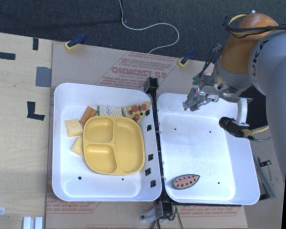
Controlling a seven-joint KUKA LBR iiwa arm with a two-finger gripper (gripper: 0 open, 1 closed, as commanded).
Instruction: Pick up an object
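**Pink leaf-shaped piece lies loose in the right bin; gripper poised over the far rim**

Pink leaf-shaped piece [185,181], dotted with dark marks, lies flat on the floor of the right bin [229,155], near the front wall and toward the left corner. We see nothing touching it.

We locate the gripper [190,105] at the far left corner of the same bin, above the rim and well apart from the pink piece. We see nothing between its fingers; whether they are spread or pressed together we cannot tell from this slant. The grey arm [277,54] enters from the right, with its orange band [243,38] above the wrist.

In the left bin [59,148] we note a yellow divided plate [114,145] with three compartments, occupying the centre. Several smaller items sit partly under or beside its far and left edges: a pale square piece [73,127], a tan strip [87,114], a patterned flat item [109,111] and a colourful item [138,109] near the divider between the bins.

Both bins rest on a cardboard sheet [132,72] held by blue-and-yellow clamps [76,40] at its far edge.
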